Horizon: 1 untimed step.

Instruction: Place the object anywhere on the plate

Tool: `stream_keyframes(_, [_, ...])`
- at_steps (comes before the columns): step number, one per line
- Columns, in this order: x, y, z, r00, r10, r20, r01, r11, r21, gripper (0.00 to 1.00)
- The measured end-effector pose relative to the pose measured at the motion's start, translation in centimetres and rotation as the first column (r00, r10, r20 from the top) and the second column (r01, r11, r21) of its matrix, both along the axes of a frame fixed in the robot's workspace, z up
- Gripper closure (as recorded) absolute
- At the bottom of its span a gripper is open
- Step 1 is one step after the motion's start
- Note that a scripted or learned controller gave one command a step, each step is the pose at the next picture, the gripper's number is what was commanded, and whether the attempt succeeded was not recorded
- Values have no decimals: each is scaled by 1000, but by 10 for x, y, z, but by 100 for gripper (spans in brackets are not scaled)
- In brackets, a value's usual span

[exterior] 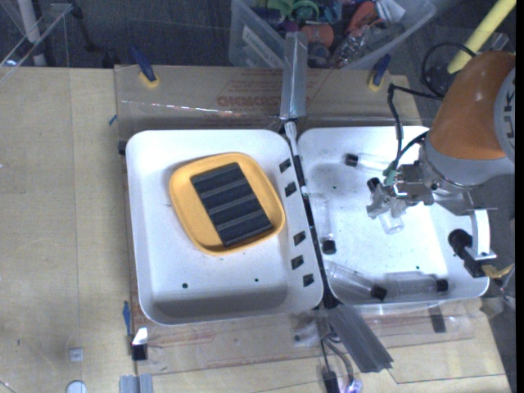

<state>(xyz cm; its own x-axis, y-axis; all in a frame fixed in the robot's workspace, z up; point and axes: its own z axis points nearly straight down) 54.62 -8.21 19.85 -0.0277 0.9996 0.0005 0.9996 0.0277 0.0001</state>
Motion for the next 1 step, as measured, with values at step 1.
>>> stream_keyframes(1, [0, 0, 0, 1000, 0, 0, 0, 1000, 0, 0])
